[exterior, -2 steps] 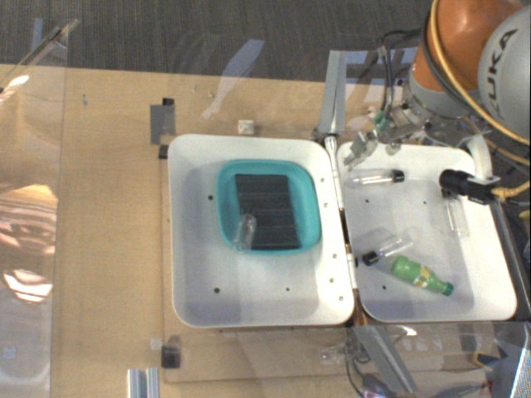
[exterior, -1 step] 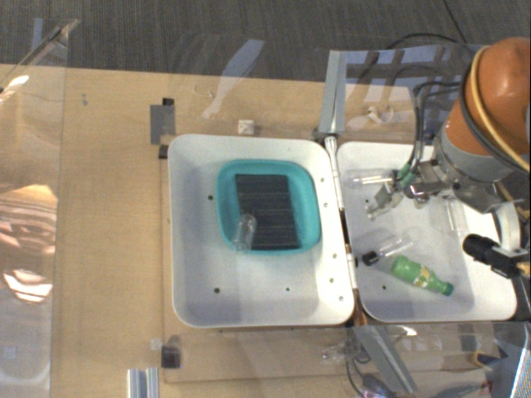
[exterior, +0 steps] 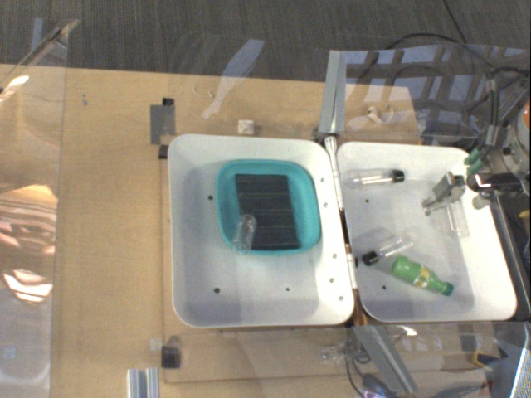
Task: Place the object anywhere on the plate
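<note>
Pick phase: gripper (exterior: pixel 445 191) over right bin (exterior: pixel 498 305), jaws' state unclear. Next: grasp vial (exterior: pixel 375 176), carry to plate (exterior: pixel 309 206).

One fixed camera above, looking slantwise down on both bins (exterior: pixel 249 305)

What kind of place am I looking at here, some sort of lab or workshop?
Most likely a robotics test lab. A wooden bench carries two shallow white bins, one holding a teal plate, the other small clear vials and a green bottle, with a robot gripper reaching in and loose cables behind.
</note>
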